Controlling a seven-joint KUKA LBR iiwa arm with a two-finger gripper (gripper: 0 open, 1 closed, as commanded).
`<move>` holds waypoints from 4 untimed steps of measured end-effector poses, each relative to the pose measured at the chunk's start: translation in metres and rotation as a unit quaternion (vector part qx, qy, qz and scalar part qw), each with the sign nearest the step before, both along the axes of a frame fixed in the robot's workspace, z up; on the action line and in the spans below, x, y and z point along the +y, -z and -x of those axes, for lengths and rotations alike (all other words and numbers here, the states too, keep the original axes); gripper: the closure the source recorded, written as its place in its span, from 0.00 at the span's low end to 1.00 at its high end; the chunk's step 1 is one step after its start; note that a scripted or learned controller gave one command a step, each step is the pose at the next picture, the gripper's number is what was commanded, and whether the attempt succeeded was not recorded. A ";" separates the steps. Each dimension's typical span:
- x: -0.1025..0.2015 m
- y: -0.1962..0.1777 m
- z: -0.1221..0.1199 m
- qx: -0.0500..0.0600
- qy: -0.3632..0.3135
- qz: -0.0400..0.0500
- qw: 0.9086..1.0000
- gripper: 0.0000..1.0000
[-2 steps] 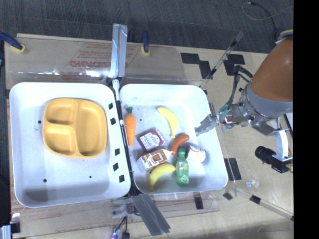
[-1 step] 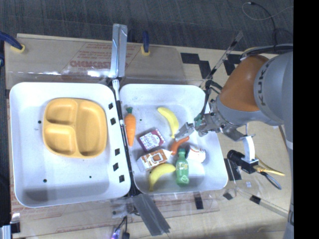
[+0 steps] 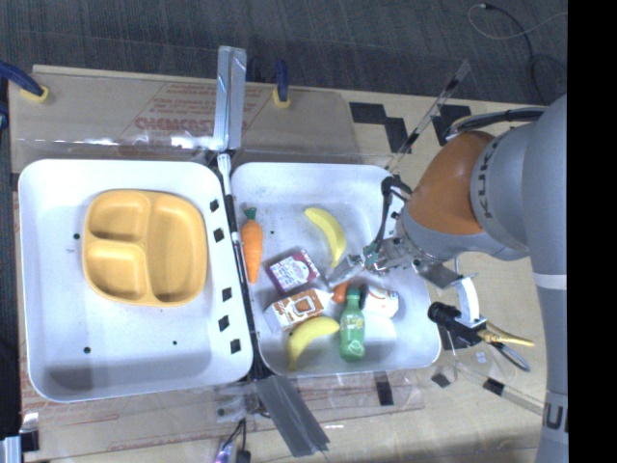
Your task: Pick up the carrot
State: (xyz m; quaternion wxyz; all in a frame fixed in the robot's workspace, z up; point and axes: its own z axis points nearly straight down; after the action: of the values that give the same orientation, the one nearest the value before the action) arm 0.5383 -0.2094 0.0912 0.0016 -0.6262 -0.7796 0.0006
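Observation:
The carrot (image 3: 252, 246), orange with a green top, lies lengthwise along the left wall of the right bin (image 3: 289, 176), its green end pointing to the back. My gripper (image 3: 370, 259) hangs low over the right half of that bin, just right of a yellow banana (image 3: 328, 232). It stands well to the right of the carrot, with the banana and a purple box (image 3: 292, 271) in between. Nothing of the carrot is near it.
The right bin also holds a brown box (image 3: 299, 308), a second banana (image 3: 310, 338), a green bottle (image 3: 352, 329), a white object (image 3: 382, 304) and a small orange-red piece (image 3: 339, 291). A yellow divided plate (image 3: 145, 246) lies in the left bin (image 3: 48, 355).

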 end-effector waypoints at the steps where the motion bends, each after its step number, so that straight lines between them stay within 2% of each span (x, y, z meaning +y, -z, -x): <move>1: 0.066 0.001 0.013 0.002 0.134 0.000 0.991 0.00; 2: 0.065 -0.008 0.014 0.004 0.133 0.000 0.991 1.00; 3: 0.179 -0.100 0.015 0.000 0.120 0.000 0.993 1.00; 4: 0.258 -0.153 -0.013 0.000 0.022 0.001 1.000 1.00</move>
State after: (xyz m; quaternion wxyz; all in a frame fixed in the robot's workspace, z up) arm 0.5510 0.0484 0.2440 0.0012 -0.6431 -0.7658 0.0010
